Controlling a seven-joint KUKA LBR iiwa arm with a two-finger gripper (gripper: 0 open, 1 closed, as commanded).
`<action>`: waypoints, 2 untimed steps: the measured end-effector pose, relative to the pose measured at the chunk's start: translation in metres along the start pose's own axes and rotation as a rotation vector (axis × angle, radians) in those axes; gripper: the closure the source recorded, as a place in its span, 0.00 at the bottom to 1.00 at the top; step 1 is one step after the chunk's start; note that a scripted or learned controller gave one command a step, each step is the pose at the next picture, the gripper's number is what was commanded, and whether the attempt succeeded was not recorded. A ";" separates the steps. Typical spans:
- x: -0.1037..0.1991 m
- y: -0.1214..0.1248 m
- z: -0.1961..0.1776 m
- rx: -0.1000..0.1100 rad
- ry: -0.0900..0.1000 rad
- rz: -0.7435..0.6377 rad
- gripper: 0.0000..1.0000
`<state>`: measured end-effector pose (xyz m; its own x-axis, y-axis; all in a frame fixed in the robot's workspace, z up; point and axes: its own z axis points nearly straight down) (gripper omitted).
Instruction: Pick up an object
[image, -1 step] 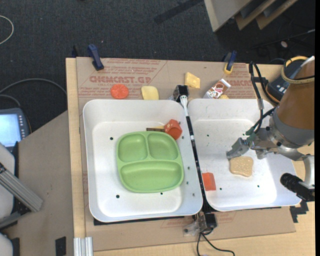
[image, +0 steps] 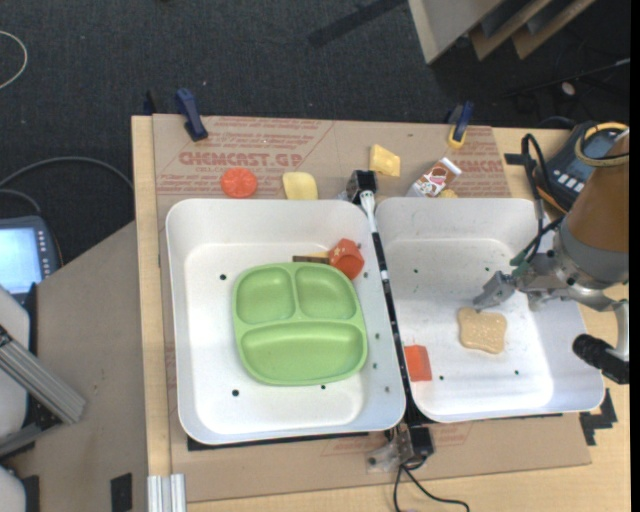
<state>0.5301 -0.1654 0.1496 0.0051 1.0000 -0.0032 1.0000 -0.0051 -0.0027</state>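
A tan toy bread slice (image: 482, 331) lies flat in the right bin (image: 450, 225), near its middle. My gripper (image: 506, 282) hangs just above and behind the slice, reaching in from the right on the grey arm with the orange band. It stands open with nothing between its fingers. An orange block (image: 417, 362) rests at the right bin's left wall. In the left bin (image: 190, 300) sits a green divided plate (image: 298, 322), with a small red-orange cup (image: 347, 259) and a thin brown stick (image: 312, 260) at its far edge.
On the cardboard behind the bins lie a red disc (image: 239, 182), a pale yellow piece (image: 299, 185), a yellow wedge (image: 385, 160) and a small red-and-white packet (image: 435, 179). Blue clamps (image: 190, 114) hold the board's back edge. Cables and a device sit at the right.
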 end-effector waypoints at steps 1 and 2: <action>0.039 -0.003 0.053 0.005 0.008 -0.008 0.00; -0.022 0.074 -0.036 -0.018 -0.005 -0.005 0.00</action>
<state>0.6045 -0.1873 0.1850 -0.0001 1.0000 -0.0082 0.9999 0.0003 0.0158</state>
